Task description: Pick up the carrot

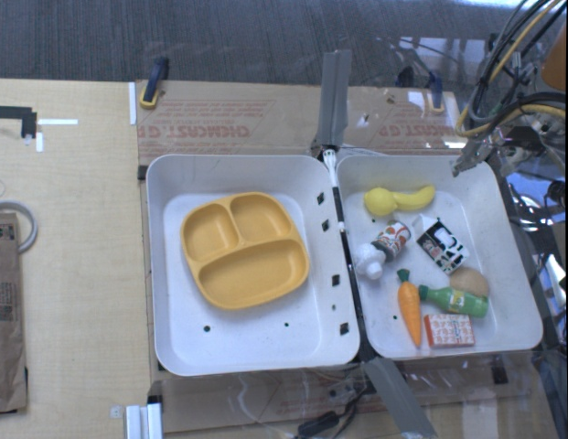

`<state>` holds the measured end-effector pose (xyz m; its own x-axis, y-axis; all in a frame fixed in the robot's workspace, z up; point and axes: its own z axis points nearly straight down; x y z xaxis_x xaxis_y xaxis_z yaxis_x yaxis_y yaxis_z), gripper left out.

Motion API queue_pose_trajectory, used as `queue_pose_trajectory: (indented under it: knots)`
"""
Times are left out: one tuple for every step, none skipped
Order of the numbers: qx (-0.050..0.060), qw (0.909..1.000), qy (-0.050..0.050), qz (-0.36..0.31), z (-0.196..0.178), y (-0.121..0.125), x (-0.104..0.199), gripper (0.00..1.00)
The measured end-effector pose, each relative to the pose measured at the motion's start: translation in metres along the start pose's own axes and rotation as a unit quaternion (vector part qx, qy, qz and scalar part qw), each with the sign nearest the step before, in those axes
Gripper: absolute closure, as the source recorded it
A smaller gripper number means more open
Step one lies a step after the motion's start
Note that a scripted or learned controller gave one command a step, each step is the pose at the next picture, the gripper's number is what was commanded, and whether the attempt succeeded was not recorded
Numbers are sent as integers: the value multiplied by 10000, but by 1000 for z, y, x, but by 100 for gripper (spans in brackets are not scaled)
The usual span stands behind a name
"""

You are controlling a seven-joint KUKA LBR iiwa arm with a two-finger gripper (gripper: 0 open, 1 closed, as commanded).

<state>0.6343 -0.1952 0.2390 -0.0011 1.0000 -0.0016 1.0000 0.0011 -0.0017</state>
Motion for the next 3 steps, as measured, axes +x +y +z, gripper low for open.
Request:
queue_pose_trajectory:
  knots:
    - [5, 10000, 3, 0, 101, -72, 13, 0]
    - [0, 9886, 7, -1507, 143, -122, 72, 0]
    - [-7, 9931, 5, -1172, 148, -157, 74, 0]
